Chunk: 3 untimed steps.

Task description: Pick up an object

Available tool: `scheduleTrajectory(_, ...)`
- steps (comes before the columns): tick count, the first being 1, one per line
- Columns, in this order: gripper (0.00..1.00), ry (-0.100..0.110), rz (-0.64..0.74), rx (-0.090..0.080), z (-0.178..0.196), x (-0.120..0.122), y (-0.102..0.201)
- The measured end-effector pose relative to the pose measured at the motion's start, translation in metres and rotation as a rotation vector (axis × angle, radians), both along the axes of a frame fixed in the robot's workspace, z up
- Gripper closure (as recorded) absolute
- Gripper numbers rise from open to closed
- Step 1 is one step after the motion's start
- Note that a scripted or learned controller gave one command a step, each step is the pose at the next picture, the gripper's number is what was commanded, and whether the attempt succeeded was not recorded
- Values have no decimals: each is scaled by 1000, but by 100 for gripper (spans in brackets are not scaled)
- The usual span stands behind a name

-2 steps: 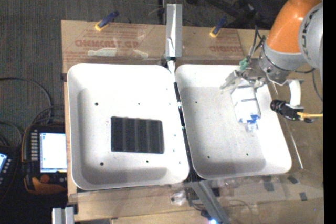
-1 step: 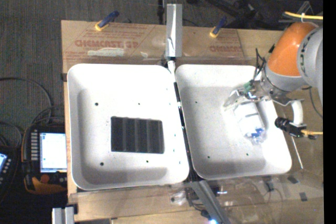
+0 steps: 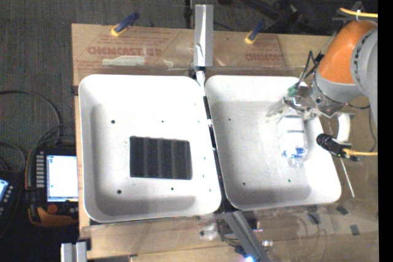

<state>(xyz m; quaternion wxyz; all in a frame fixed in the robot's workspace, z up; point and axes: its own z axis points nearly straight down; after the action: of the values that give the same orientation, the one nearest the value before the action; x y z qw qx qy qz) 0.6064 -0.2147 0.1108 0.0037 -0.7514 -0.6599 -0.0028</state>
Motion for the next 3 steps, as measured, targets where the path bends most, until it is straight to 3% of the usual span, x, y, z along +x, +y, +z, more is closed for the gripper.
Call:
scheduleTrajectory(1,0,-19,273,-12,-17,-25,3)
scheduleTrajectory(2,0,-16,234,-3,-18,22,2)
scheduleTrajectory(3,0,-3,297,-11,111,-37,-6)
